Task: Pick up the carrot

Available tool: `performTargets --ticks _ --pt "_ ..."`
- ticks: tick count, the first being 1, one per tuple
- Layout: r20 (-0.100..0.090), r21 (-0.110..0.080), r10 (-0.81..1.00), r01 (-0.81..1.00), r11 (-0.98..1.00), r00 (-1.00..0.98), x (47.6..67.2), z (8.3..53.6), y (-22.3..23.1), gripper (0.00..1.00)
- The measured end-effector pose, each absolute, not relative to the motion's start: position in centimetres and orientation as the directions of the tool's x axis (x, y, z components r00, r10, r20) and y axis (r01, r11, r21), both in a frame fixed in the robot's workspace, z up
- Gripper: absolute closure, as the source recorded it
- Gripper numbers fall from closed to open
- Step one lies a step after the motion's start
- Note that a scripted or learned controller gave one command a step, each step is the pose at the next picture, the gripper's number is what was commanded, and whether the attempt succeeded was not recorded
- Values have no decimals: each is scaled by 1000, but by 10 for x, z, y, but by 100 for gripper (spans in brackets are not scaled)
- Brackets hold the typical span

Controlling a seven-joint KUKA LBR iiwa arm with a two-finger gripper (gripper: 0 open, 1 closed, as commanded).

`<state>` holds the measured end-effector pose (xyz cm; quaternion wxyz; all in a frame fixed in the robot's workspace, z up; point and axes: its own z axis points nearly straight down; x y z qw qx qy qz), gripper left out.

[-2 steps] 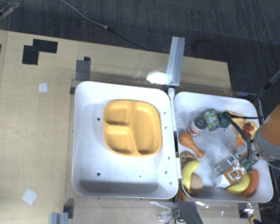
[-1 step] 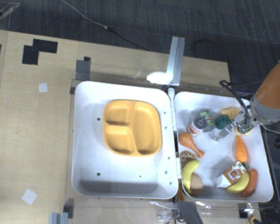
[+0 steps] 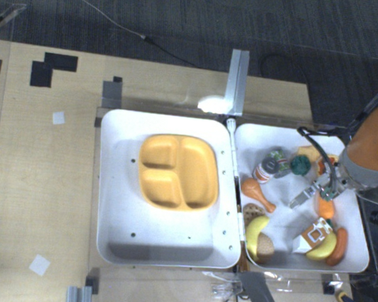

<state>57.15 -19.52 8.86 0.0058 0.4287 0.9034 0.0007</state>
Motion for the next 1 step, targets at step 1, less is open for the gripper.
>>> performTargets --ticks 1 --pt "-11 8 801 801 599 -599 531 89 -188 0"
